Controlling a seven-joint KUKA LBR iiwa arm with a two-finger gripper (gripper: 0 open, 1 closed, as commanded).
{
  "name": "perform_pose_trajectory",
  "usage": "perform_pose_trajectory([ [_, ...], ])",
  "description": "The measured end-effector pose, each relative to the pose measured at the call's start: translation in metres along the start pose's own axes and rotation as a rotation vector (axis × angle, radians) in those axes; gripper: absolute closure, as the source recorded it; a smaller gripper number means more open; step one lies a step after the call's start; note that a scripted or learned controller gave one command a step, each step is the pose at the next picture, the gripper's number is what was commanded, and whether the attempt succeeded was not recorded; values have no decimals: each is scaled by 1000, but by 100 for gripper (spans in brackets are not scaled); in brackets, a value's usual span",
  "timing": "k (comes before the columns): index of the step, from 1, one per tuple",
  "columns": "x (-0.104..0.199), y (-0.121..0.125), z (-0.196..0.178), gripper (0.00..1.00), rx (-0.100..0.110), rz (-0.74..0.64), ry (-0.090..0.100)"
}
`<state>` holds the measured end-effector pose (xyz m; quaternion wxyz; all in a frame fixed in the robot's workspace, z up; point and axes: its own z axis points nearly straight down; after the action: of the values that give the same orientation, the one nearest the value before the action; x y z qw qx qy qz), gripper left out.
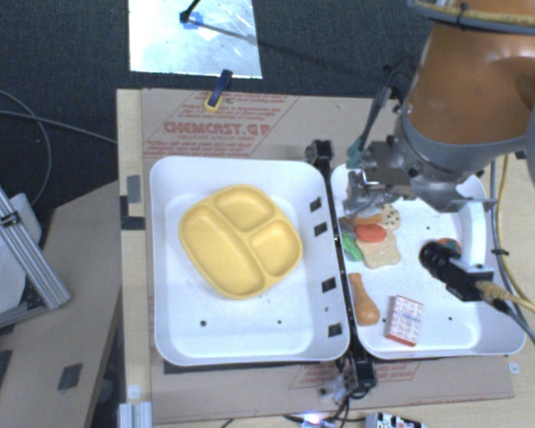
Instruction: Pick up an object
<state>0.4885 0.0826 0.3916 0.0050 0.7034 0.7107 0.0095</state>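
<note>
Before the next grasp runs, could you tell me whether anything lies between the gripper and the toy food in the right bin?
Nothing visible does: the gripper hangs close above the cluster of red toy piece, spotted cookie and toast slice.

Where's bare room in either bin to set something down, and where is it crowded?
Left bin: a bare strip runs along the front wall below the yellow divided plate. Right bin: bare floor right of the red-and-white packet. Crowded: right bin's left side, where toy foods cluster by the claw.
</note>
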Motion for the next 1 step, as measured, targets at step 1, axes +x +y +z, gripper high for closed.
perform_pose_trajectory([
  [1, 75, 26, 134, 100, 28, 0, -7],
])
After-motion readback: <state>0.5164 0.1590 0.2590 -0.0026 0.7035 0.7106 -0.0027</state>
